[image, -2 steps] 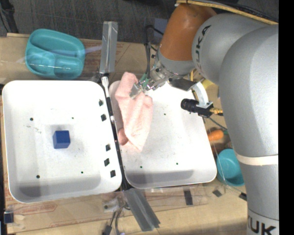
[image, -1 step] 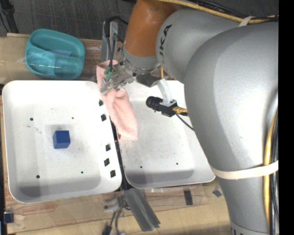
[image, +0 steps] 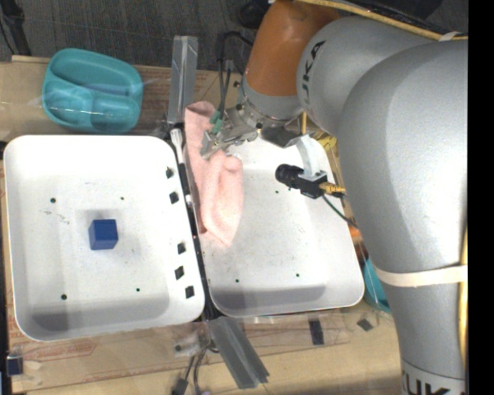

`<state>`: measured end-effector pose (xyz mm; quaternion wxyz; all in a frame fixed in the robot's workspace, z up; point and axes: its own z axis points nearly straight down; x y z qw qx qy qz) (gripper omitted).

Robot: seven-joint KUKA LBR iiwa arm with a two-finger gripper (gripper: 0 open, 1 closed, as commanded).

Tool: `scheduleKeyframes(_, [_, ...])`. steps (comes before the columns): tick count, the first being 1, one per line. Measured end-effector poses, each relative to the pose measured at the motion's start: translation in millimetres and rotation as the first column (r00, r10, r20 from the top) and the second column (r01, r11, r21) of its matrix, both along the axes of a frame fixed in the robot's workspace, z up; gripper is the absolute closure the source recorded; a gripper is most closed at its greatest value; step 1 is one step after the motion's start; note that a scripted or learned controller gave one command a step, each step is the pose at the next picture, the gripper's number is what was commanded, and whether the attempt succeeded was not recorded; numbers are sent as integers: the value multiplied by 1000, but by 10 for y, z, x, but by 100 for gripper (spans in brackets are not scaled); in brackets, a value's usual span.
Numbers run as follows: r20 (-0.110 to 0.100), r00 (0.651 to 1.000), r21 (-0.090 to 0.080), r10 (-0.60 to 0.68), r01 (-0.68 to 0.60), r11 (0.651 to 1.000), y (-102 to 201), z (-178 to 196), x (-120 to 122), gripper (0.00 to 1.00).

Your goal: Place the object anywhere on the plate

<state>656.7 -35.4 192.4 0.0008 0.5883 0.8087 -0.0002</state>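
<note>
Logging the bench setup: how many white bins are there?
2: the left bin holding a blue cube, and the right bin with a pink cloth; the arm may hide things.

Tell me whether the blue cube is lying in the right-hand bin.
No, the blue cube lies in the left bin, apart from the pink cloth draped at the right bin's left edge.

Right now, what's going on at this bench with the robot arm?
The grey arm reaches in from the right, and its gripper sits at the top of a pink cloth that lies draped along the left edge of the right bin. Whether the cloth is actually gripped can't be told. A blue cube rests alone in the left bin. A teal divided plate sits on the bench behind the left bin.
</note>
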Motion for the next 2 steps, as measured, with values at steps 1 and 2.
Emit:
scheduleKeyframes(1, [-1, 995, 1, 98, -98, 995, 511, 625, 1, 100])
scheduleKeyframes(2, [-2, 986, 1, 167, -167, 986, 1130, 683, -5, 100])
